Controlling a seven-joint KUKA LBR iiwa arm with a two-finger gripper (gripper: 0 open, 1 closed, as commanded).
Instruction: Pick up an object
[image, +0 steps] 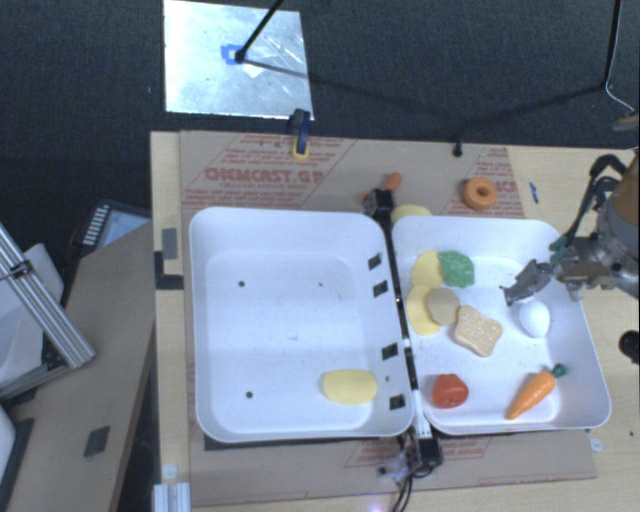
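Over the right bin: gripper (522, 283), reaching in from the right on the grey arm (612, 245)
Gripper state: fingers blur into one dark shape, so how far they are parted cannot be told; nothing is seen between them
Just below the tip: white egg (534, 319), lying on the floor of the right bin (590, 400), near the fingers but contact cannot be judged
Left of the tip: green leafy piece (457, 268), beside a pale yellow piece (428, 270)
Lower left of the tip: slice of toast (476, 330), with a round beige piece (442, 304) touching its upper left corner
Further below: carrot (532, 391) lying at a slant, and a red tomato (449, 391) to its left
Far left of the tool: left bin (230, 260), holding one yellow piece (349, 386) near its lower right corner
Above the tool, outside the bins: orange doughnut (481, 193) on the cardboard (270, 170)
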